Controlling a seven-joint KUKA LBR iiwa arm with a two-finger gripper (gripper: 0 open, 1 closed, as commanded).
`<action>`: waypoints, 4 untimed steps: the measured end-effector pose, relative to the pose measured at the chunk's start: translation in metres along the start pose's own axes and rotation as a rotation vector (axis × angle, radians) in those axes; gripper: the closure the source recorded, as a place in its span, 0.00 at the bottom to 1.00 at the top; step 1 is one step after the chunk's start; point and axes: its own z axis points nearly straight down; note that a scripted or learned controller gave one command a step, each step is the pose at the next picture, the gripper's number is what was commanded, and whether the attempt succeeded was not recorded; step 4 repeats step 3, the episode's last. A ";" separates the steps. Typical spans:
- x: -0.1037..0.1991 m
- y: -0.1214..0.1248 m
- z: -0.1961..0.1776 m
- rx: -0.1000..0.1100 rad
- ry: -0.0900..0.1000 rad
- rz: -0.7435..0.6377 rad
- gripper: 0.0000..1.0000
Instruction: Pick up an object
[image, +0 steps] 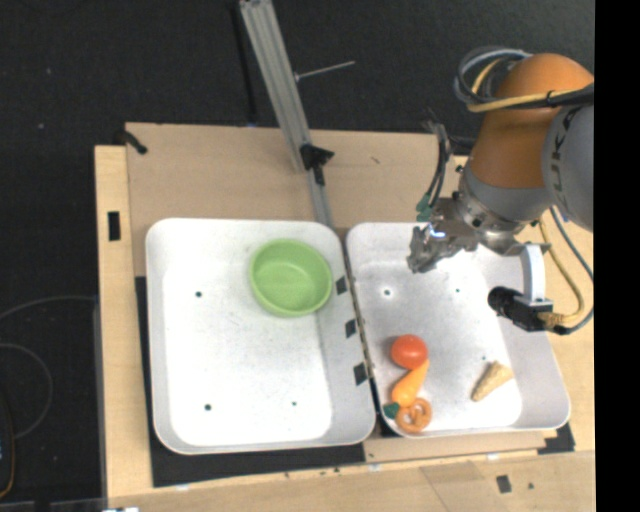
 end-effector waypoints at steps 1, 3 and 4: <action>0.045 0.013 0.013 0.002 -0.001 0.005 1.00; 0.142 0.052 0.013 -0.001 -0.001 0.001 1.00; 0.142 0.052 0.013 -0.001 -0.001 0.001 1.00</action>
